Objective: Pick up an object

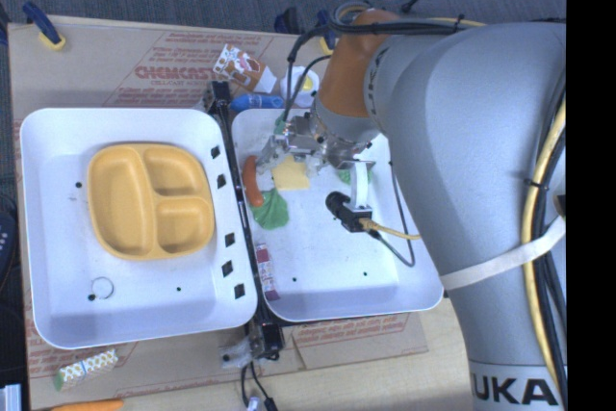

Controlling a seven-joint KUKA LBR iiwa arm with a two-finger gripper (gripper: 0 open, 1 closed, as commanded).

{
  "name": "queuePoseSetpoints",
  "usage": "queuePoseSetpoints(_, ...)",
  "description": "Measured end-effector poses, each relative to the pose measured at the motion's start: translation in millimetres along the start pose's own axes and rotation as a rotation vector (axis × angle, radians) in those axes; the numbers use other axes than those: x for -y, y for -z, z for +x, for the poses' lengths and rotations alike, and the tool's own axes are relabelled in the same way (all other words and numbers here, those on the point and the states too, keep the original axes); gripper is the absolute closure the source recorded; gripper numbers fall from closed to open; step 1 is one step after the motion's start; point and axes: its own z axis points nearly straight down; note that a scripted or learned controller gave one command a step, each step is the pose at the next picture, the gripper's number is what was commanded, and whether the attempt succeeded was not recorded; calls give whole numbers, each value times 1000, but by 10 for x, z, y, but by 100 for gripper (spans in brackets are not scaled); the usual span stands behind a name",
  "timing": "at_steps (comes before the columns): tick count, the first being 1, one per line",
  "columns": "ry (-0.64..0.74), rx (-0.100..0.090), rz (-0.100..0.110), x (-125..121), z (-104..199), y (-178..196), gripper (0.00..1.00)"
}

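Note:
My gripper [287, 145] hangs low over the upper left part of the right bin [327, 298], under the grey arm with the orange band. Just below it lies a pale yellow block [292, 175]. To its left an orange sausage-shaped piece [251, 180] lies along the bin's left wall, with a green leafy piece [271, 211] beneath it. A blue object [258, 101] rests at the bin's top edge. A small green item [344, 176] peeks out by the wrist. The arm hides the bin's upper right part.
The left bin [48, 207] holds a yellow divided plate [149, 199] and a small clear ring [101, 288]. A dark red stick [263, 270] lies at the right bin's left wall. A snack packet [237, 65] lies on the cardboard behind the bins.

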Motion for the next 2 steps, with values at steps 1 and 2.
queuePoseSetpoints(1, 6, -1, 2, -3, 5, 105, 100)
queuePoseSetpoints(2, 6, -1, 2, -2, 7, 103, 0)
